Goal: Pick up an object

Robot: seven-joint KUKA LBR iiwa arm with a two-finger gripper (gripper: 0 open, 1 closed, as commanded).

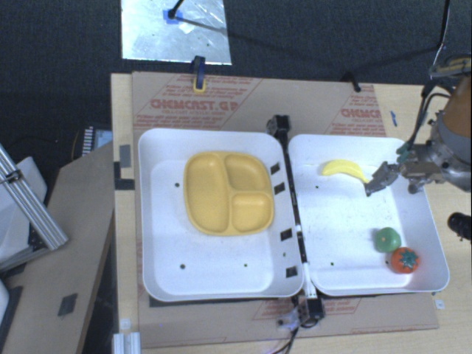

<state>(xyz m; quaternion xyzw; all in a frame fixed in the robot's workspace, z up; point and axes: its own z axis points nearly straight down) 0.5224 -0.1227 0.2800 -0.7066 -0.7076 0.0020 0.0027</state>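
My gripper (396, 179) hung over the right bin (335, 260), toward its far right side, coming in from the right edge of the scene. Its two dark fingers were spread apart, one finger (380, 178) reaching left toward the banana and the other sitting further right near the bin's right wall. Nothing was between them, no object pinched. The left fingertip was just beside the right end of the banana (344, 169); I could not tell if it actually touched it. Counts for the right bin: one yellow banana lying flat in the far part, one green round fruit (387, 239) near the right wall, one red tomato-like fruit (403, 260) just beside the green one on its near-right side, the two about touching. Both round fruits sat nearer than my gripper and apart from it. Left bin (169, 271): one yellow divided plate (227, 192) with three compartments, lying flat around the middle-far area. Two white bins total, side by side, with a black divider strip (289, 198) between them. They rested on a brown cardboard sheet (221, 102) with red printing. One yellow-and-blue clamp (199, 74) sat on the far edge of the cardboard. One shiny metal plate (175, 21) lay on the dark floor beyond it.
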